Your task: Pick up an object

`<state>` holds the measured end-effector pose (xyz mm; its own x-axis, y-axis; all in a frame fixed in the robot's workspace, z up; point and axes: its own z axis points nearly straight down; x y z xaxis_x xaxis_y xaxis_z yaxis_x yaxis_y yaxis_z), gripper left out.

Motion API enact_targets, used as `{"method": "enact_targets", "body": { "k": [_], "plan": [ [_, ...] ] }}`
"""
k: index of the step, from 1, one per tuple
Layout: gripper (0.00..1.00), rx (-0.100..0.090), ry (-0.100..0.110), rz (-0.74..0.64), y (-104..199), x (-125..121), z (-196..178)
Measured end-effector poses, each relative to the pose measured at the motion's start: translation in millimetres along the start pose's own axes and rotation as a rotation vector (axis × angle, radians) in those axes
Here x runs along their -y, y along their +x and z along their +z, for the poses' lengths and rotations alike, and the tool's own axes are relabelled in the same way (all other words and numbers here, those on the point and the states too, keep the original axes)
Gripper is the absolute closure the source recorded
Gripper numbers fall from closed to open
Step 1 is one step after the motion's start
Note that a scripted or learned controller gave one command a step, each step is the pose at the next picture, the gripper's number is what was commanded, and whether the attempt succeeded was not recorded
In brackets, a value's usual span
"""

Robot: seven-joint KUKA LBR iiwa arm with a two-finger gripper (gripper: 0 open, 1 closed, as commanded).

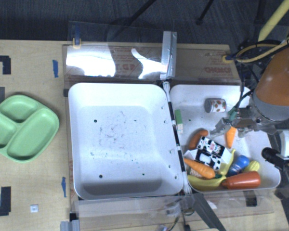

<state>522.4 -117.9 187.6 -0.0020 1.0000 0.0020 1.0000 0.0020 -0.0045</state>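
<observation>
Clutter fills the near end of the right bin [202, 94]; we see an orange carrot [199, 168] lying over a yellow banana [208, 182], a red pepper-like piece [242, 179], a blue piece [239, 163] and a black-and-white block [210, 151] all touching or overlapping; a small grey can [215, 105] lies apart nearer the far wall; the gripper [229, 129] hangs over this bin's right part with a small orange carrot-like piece [229, 136] at its tips, and we judge the fingers clenched on that piece, though the view is small; the left bin [120, 138] sits just beside it; a green divided plate [22, 127] rests well apart on the wooden bench [29, 186].
</observation>
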Motion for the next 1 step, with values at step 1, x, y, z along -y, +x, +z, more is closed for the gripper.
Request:
{"method": "enact_targets", "body": {
  "k": [1],
  "plan": [
    [0.0,0.002,-0.005,0.071,-25.2,-57.0,31.8]
  ]
}}
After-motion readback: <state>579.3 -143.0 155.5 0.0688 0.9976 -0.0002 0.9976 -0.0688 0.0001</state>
